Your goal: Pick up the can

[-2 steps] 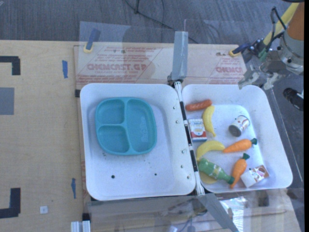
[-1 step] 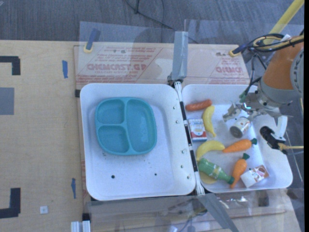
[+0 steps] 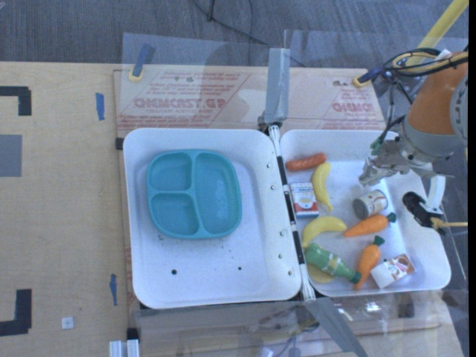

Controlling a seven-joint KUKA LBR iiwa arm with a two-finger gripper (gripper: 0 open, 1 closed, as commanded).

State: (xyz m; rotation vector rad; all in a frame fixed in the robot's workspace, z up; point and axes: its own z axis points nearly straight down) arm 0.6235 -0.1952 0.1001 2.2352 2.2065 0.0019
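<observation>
Gripper [image 3: 374,171] hovers just above the can [image 3: 370,202] — finger state unreadable; descend centred, clear of the carrot [image 3: 367,226].

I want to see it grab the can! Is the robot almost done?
Not yet. Done: the grey arm's gripper has reached the right white bin and hangs just above the small silver can. In hand: nothing. The can lies on its side on the bin floor beside an orange toy carrot. Left: closing on it and lifting.

Pale wooden bench [image 3: 59,229] with blue tape marks, grey carpeted floor [image 3: 89,10] beyond, black cables.
</observation>
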